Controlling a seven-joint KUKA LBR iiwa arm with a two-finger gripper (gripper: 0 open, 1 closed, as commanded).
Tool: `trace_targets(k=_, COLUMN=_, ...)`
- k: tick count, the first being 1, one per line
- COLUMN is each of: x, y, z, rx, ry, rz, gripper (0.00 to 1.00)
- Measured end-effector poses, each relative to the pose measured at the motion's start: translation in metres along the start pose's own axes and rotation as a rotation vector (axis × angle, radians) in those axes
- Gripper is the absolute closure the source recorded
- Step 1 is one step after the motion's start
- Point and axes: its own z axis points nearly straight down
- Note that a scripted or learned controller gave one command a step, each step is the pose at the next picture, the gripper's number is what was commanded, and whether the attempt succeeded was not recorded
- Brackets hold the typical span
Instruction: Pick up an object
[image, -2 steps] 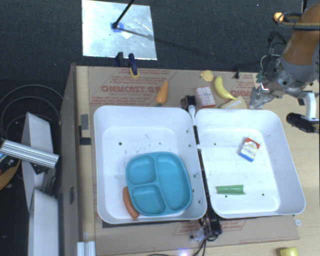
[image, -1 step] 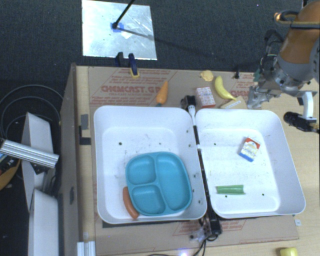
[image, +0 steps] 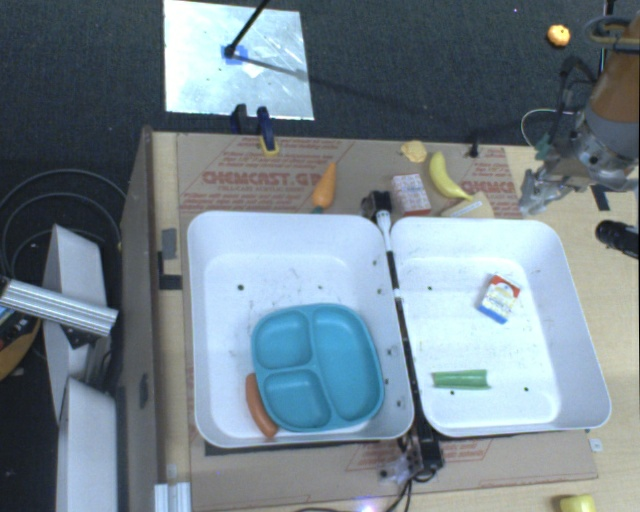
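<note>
Two white bins (image: 300, 240), one blue tray (image: 316, 366), one sausage (image: 260, 404), one small carton (image: 499, 298), one green stick (image: 459, 379), one banana (image: 444, 177), one carrot (image: 324, 186).

- A small white carton with red and blue printing (image: 498, 298) lies flat and turned at an angle in the right white bin (image: 575, 330), toward that bin's far right corner.
- A flat green rectangular bar (image: 459, 379) lies lengthwise along the right bin's near edge, well apart from the carton.
- A light blue plastic plate with three compartments (image: 317, 366) lies face up in the left white bin (image: 215, 290), toward its near right corner.
- An orange sausage-shaped piece (image: 260, 405) lies just beside the plate's near left rim, close to the left bin's near edge.
</note>
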Motion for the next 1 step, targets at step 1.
trace_targets(k=1, x=0.0338, y=0.0011, z=-0.0234, rx=-0.001, ry=0.002, rz=-0.008, gripper=1.00)
